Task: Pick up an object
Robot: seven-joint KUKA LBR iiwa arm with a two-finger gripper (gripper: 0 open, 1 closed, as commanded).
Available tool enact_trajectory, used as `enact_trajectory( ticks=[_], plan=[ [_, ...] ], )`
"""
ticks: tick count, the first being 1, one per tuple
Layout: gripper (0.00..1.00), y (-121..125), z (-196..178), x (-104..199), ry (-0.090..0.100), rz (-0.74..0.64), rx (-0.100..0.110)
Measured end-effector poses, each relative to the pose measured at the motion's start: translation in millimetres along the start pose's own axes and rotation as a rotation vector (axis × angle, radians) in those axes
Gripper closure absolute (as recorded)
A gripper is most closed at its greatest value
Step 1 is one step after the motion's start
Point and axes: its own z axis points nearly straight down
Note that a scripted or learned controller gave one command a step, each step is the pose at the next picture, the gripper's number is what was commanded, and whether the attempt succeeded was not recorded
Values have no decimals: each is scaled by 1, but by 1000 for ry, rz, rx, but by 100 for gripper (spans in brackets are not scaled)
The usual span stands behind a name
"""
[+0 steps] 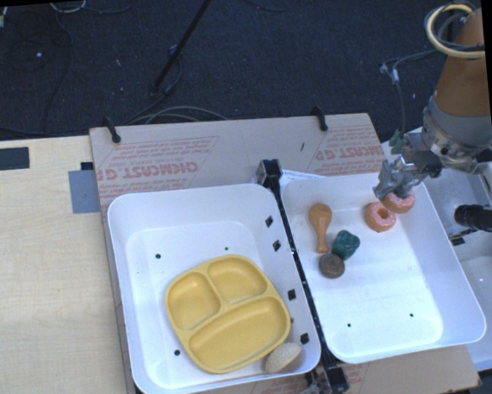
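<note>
The arm (458,85) is cut off by the top right corner of the view, so only its orange band and grey wrist show. The gripper (398,187) hangs at the upper right edge of the right bin (429,304), its grey fingers pointing down and to the left. A pink thing (401,202) sits right at the fingertips, partly covered by them, and it is hard to make out what it is or whether the fingers are closed on it; I cannot tell how far open they are.

Just below and left of it lies 1 pink doughnut (379,216) on the bin floor. Further left are 3 more things close together: 1 tan wooden spoon-shaped piece (320,223), 1 dark green lump (347,243) and 1 brown round piece (331,266), the last 2 nearly touching.

The left bin (146,236) holds 1 yellow tray (228,311) with 3 compartments, lying flat and turned at a slant. 1 beige oval thing (283,357) rests by the tray's lower right corner, touching its rim. The 2 bins stand side by side on a cardboard sheet (224,150).
</note>
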Motion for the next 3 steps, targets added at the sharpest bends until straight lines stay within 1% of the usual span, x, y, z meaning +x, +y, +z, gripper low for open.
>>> enact_trajectory(
  ticks=[1, 2, 3],
  plan=[
    [100, 6, 14, 60, 0, 0, 0],
    [100, 7, 11, 113, -1, 2, 0],
    [100, 17, 29, 164, -1, 1, 3]
  ],
)
